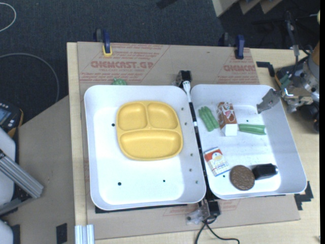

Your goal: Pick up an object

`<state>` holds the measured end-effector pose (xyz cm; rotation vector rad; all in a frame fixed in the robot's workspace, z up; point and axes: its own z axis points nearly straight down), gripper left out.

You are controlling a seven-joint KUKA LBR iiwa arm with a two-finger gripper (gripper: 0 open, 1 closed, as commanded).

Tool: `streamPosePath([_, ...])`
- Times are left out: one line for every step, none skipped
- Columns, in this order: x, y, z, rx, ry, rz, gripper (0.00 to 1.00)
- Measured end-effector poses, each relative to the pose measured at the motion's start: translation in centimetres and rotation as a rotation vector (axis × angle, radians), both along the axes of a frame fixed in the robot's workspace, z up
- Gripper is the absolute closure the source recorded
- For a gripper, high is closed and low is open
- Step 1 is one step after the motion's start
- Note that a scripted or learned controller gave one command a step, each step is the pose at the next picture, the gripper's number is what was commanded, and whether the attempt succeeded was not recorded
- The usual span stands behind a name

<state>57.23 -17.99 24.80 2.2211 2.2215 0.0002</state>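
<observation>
The right bin [289,151] holds several small objects. A ridged green piece [207,118] lies at its left, with a brown and red packet [226,114] and a white block [230,130] beside it. A green stick [252,129] lies to their right. Nearer the front are a red and white box [217,161], a round brown disc [242,177] and a black object [264,171]. My gripper [267,101] hangs over the right bin's back right corner, apart from all of them, and I see nothing in it.
The left bin [101,161] carries a yellow divided plate [149,130]. Both bins sit on a cardboard sheet [152,60] held by blue clamps [106,40] at the back. A small green thing [119,81] lies behind the left bin.
</observation>
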Motion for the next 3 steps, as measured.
streamPosePath([0.1,0.0,1.1,-0.002,-0.004,0.001,1.0])
streamPosePath([-3.6,5.7,-2.3,0.005,0.008,0.004,1.0])
streamPosePath([-3.8,11.4,-6.6,0.004,0.007,0.006,1.0])
